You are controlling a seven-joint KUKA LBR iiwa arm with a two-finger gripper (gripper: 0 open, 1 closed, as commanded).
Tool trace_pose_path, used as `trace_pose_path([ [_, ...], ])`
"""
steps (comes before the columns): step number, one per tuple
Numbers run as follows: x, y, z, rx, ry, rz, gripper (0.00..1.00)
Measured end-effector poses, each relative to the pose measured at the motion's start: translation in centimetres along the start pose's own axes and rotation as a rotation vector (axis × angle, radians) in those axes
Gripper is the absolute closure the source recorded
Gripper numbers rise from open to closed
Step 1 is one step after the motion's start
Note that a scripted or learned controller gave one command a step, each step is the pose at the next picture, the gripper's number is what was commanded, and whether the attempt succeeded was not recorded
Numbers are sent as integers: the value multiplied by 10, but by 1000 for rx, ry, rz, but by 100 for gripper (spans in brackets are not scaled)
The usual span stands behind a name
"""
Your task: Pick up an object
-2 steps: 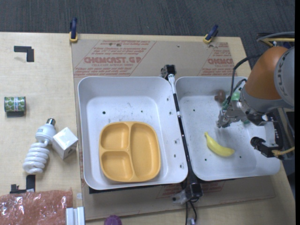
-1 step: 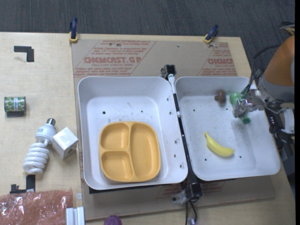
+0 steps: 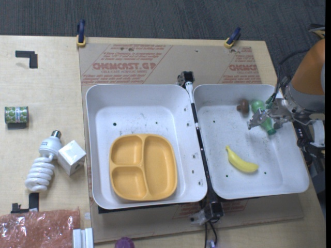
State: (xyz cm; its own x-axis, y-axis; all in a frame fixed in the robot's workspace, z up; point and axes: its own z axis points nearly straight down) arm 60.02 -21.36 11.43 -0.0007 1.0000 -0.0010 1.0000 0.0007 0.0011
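Observation:
A yellow banana (image 3: 241, 161) lies in the middle of the right bin (image 3: 289, 182). Near that bin's far right corner are a small brown object (image 3: 242, 106) and a green object (image 3: 257, 106). My gripper (image 3: 265, 120) hangs low over this corner, right beside the green object, and another green piece (image 3: 270, 127) shows just under its metal tip. The arm's grey wrist and orange band (image 3: 310, 76) come in from the right edge. Whether the gripper touches the green object is unclear.
The left bin (image 3: 98, 138) holds a yellow divided plate (image 3: 143, 166). On the bench to the left lie a spiral light bulb (image 3: 42, 167), a white cube (image 3: 71, 156), a small green can (image 3: 16, 115) and a pink bag (image 3: 39, 229).

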Motion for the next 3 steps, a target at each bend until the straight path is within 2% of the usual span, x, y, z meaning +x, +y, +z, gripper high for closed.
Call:
trace_pose_path([
  [1, 37, -10, 22, 1, 1, -1, 0],
  [3, 120, -123, 22, 1, 1, 3, 0],
])
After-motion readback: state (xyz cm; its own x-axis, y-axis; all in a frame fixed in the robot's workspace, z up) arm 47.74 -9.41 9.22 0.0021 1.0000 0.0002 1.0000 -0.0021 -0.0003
